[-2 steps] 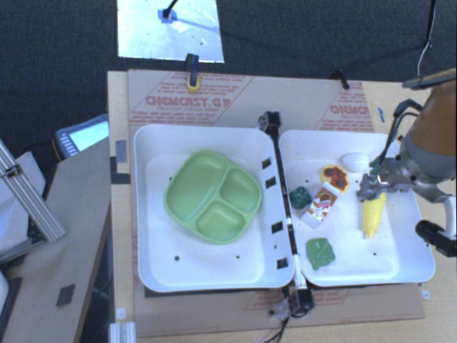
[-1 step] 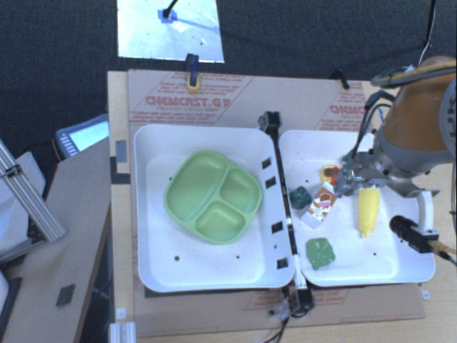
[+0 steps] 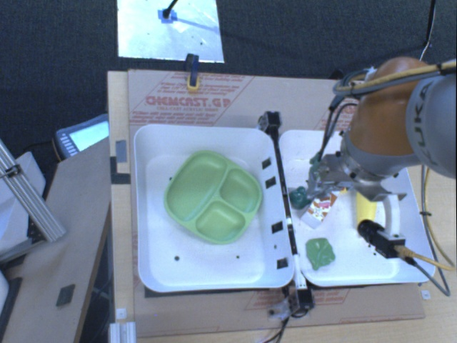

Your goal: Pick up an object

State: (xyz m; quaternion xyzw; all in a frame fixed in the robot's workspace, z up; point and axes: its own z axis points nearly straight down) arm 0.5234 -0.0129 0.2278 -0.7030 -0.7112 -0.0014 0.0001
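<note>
Gleaming smooth green compartmented tray (image 3: 213, 196)

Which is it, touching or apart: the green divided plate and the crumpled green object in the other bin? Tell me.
Apart. The camera view shows the green plate in the left bin, the crumpled green object in the right.

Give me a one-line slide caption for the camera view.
KUKA arm reaches over right bin of small items; green divided plate lies in left bin.

A robotics lab is suggested by the KUKA arm (image 3: 400, 113), taped bins (image 3: 207, 263) (on cardboard (image 3: 214, 95)) and cabling (image 3: 421, 259).
</note>
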